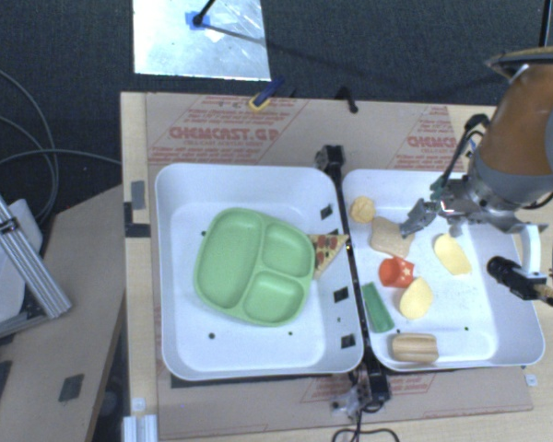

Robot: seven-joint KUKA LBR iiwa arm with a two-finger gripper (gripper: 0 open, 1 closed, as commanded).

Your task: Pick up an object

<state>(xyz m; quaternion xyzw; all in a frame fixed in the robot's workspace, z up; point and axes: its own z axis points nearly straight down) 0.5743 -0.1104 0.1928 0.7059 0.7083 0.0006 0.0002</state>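
- Gripper (420, 217) is positioned over the right bin (511, 343) — just above the tan bread piece (388, 238)
- Jaw state cannot be told
- Green divided plate (253, 267) is seated in the left bin (180, 274)

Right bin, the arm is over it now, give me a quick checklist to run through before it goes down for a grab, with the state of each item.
1. Gripper over the right bin: ok, it hangs above the bin's upper middle.
2. A target under it: ok, the tan bread-like piece lies just below and left of the fingertips.
3. Gripper free of any load: ok, nothing shows between the fingers.
4. Room around the target: not ok, the red piece and the small yellow piece lie close by.
5. Fingers spread enough for the target: cannot tell, the angle hides the gap.
6. Pizza slice inside a bin: not ok, it sits on the divider beside the green tray.
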